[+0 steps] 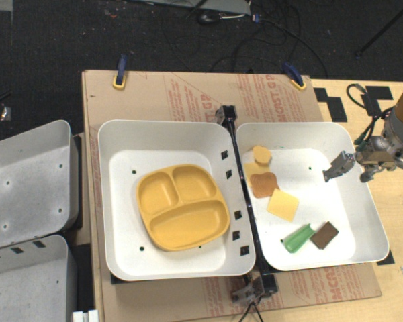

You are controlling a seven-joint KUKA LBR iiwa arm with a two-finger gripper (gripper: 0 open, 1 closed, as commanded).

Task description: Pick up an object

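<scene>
Several small objects lie in the right bin [363, 243]. A small yellow round piece [261, 155] sits at the upper left, with a brown piece [262, 184] just below it and a pale yellow square [283, 204] lower still. Near the front edge lie a green cylinder [297, 237] and a dark brown block [324, 235], side by side. My gripper [354, 170] hangs over the bin's right side, open, with nothing between its fingers. It is well to the right of the objects and touches none of them.
The left bin [114, 180] holds a yellow divided plate [183, 205]. A black divider [242, 193] runs between the two bins. White trays [27, 173] stand off the bench at the left. Cables [366, 102] lie at the bench's right rear.
</scene>
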